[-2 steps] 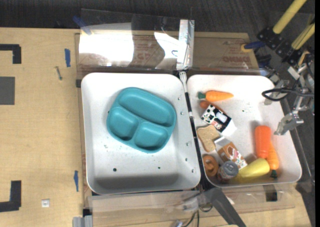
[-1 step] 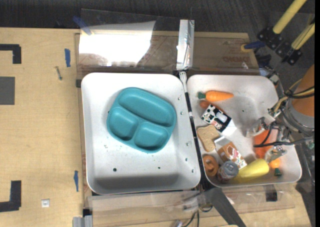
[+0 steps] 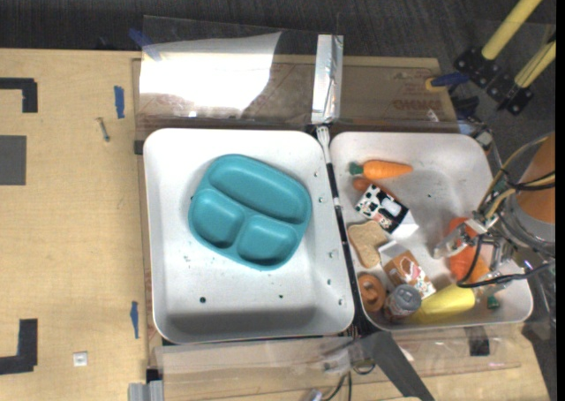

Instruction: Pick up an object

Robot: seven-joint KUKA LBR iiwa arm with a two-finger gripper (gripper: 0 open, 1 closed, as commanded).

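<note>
The gripper (image 3: 472, 245) hangs low over the right side of the right bin (image 3: 441, 152), amid cables and orange parts. Whether it is open or closed cannot be told from this slant, and nothing shows clearly in its grasp. The nearest candidate seems to be the yellow banana (image 3: 448, 302), just below the gripper toward the bin's near wall, its long axis running left to right. The carrot (image 3: 387, 170) lies well apart, up near the bin's far left corner, also lying crosswise.
</note>
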